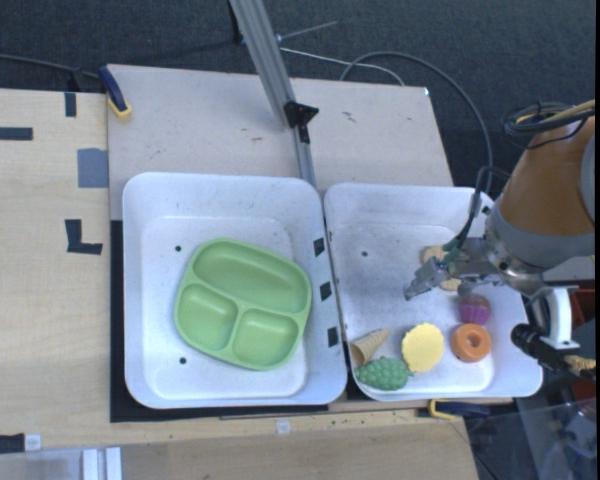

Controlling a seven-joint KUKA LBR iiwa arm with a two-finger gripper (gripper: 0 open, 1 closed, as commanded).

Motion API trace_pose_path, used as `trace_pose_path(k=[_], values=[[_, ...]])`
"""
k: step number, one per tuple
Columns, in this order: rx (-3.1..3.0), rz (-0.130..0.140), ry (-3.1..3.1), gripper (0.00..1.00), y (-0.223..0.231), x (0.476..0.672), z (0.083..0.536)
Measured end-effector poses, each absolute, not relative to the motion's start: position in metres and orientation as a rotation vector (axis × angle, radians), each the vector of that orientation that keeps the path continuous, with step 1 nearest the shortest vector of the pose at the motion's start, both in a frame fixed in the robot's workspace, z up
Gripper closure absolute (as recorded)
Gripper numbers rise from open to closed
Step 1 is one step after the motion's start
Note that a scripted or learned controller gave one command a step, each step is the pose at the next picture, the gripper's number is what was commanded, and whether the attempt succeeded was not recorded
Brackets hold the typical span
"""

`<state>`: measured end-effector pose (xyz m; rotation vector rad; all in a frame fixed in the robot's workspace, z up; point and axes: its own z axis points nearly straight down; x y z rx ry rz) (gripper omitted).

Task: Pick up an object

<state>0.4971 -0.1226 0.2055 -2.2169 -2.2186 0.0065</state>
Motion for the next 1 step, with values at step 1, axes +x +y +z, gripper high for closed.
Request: trace_pose_path(k=[1], values=[[-2.216,0.008,-2.216,0.0,-0.1248,0.4859,0.1549]])
